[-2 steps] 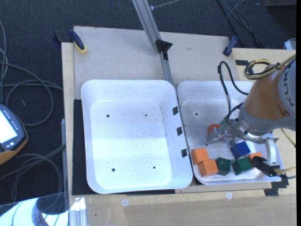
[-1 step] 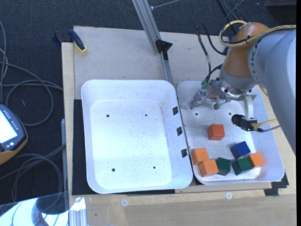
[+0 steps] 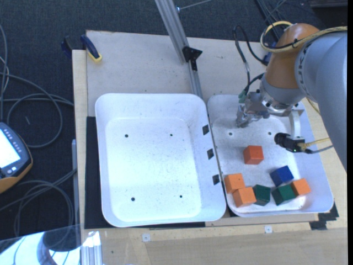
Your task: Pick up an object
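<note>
Over the right bin's (image 3: 325, 195) far edge hangs the gripper (image 3: 243, 120), fingers pointing down with nothing between them; how wide they stand I cannot tell. Near the bin's middle sits an orange block (image 3: 253, 154), apart from the cluster of orange, green and blue blocks (image 3: 268, 189) along its near edge.

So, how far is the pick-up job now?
Nothing looks picked yet. All seven blocks lie in the right bin: the lone orange block in the middle, the others clustered near the front edge. The gripper is over the bin's back part, apart from every block. Left: move to a block, grasp it and lift.
</note>
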{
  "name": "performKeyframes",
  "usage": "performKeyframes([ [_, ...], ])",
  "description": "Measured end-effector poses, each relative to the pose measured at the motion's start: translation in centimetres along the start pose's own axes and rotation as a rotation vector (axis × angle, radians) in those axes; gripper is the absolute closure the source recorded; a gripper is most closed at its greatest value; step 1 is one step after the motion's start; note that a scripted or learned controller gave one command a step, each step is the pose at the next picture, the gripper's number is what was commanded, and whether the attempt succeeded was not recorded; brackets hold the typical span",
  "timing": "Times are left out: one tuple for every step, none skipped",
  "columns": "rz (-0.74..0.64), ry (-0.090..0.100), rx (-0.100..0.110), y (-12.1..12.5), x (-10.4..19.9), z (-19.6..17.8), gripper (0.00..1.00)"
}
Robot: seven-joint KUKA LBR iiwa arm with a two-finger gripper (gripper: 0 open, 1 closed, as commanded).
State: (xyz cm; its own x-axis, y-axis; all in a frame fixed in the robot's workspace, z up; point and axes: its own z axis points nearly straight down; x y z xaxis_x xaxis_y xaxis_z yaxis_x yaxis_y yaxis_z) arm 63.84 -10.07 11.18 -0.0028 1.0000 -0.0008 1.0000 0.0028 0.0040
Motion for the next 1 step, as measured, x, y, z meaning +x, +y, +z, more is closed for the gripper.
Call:
performKeyframes([
  [0.008, -0.005, -0.002, 2.81, -8.24, -2.15, 1.0],
])
